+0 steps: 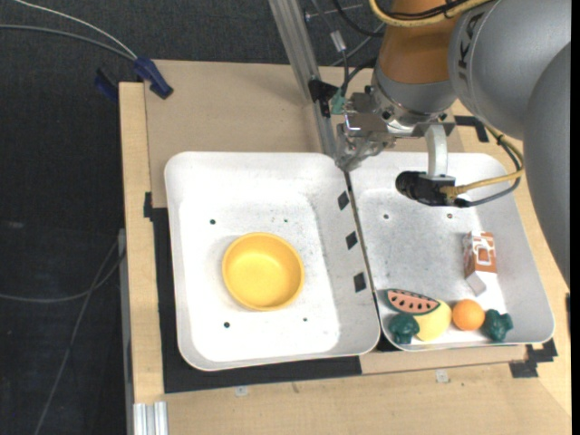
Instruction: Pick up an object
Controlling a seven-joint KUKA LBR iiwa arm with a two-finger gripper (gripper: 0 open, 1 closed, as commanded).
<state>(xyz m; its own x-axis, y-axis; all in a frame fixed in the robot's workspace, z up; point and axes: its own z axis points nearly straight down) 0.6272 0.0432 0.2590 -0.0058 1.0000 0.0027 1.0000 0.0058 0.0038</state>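
My gripper (352, 155) hangs over the far end of the divide between the two bins, at the right bin's back left corner. Nothing shows in its grasp. A yellow bowl (263, 270) sits in the middle of the left bin (195, 179). Along the near edge of the right bin (530, 279) lie a watermelon slice (412, 301), a yellow lemon-like piece (436, 323), an orange (468, 315) and two dark green pieces (404, 328) (497, 324). A small brown and white carton (480, 254) stands by the right wall. All are well clear of the gripper.
The grey arm with its orange band (426, 25) fills the top right, above the right bin's far side. A black fitting with a yellow cable (428, 188) hangs over that bin's back. A metal post (294, 34) rises behind the bins.
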